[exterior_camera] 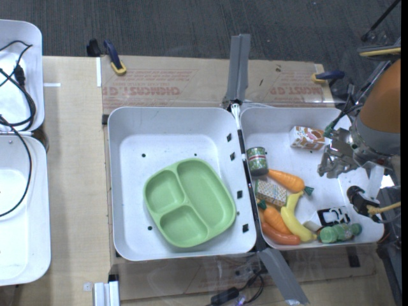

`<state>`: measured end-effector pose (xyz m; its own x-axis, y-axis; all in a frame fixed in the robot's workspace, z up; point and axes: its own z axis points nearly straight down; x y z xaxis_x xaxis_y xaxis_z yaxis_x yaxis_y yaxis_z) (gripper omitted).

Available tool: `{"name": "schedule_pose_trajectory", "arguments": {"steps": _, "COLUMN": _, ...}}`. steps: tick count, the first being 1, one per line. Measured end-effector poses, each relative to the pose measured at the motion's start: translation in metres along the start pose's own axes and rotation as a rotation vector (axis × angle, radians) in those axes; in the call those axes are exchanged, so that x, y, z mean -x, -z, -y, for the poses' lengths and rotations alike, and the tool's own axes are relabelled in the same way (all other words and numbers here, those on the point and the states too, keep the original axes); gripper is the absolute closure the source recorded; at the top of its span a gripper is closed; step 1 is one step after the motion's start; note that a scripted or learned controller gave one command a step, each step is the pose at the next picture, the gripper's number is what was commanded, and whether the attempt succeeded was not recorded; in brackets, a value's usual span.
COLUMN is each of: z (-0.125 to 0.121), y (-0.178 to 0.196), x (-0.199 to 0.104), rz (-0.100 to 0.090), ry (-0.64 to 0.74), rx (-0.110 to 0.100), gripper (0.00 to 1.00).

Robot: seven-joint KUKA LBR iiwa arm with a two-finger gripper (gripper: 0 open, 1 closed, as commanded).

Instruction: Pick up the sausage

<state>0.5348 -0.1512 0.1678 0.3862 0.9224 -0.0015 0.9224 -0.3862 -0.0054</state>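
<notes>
The gripper (336, 161) hangs over the right bin (280, 116), its jaws too blurred to tell whether released or clenched, with nothing visibly between them. The sausage (279, 236), apparently the reddish-orange piece by the bin's front wall, lies beside a banana (294, 218). The 2 bins sit on a wooden counter (73, 139); the left bin (127, 171) holds a green plate (188, 203).

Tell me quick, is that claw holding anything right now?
Gripper: hanging over the right bin, nothing visibly between its fingers; open or shut cannot be told.
</notes>
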Motion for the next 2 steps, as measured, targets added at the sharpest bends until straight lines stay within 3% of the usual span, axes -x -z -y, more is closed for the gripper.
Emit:
{"name": "schedule_pose_trajectory", "arguments": {"steps": 1, "z": -0.032, "y": -0.077, "x": 0.003, "rz": 0.0, "ry": 0.024, "rx": 0.003, "gripper": 1.0}}
{"name": "schedule_pose_trajectory", "arguments": {"steps": 2, "z": -0.067, "y": -0.077, "x": -0.06, "rz": 0.0, "ry": -0.015, "rx": 0.003, "gripper": 1.0}}
